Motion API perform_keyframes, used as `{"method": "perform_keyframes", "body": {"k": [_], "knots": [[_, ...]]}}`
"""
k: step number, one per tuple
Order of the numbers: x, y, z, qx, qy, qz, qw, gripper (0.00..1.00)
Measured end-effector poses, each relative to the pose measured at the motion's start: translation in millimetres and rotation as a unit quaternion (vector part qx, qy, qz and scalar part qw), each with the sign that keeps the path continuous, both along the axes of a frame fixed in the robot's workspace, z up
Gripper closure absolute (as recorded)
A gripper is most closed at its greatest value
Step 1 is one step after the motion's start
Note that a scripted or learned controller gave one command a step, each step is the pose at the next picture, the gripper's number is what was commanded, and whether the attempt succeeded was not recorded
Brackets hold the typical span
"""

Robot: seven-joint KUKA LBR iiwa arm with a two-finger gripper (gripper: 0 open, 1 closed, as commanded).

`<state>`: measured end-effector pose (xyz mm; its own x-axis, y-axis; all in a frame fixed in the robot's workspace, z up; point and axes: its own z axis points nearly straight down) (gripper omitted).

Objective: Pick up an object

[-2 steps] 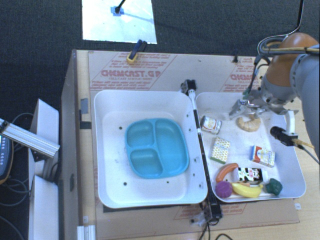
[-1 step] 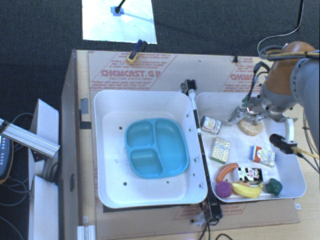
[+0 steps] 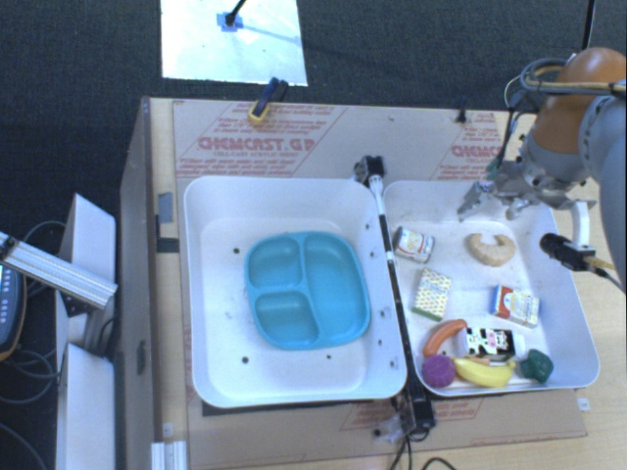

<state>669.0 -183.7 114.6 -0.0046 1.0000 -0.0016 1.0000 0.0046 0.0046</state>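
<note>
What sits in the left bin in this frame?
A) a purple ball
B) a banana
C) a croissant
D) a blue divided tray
D: the blue tray lies alone in the left bin, while the banana, croissant and purple ball lie in the right bin.

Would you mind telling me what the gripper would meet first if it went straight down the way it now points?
Probably the bare floor of the right bin near its back edge. The gripper hangs behind the croissant; depth is unclear, so it might clip that.
</note>
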Motion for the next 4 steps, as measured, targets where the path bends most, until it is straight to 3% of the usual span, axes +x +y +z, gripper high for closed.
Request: {"method": "perform_keyframes", "body": {"k": [1, 2, 3, 4], "knots": [[-43.1, -2.7, -24.9, -0.0011, -0.004, 0.000, 1.0000, 0.00], [-101.6, -0.6, -24.5, -0.0028, -0.006, -0.001, 1.0000, 0.00], [-100.7, -1.7, -13.5, -0.0041, -0.008, -0.001, 1.0000, 1.00], [-129.4, -3.2, 25.9, 0.0005, 0.001, -0.002, 1.0000, 1.00]]}}
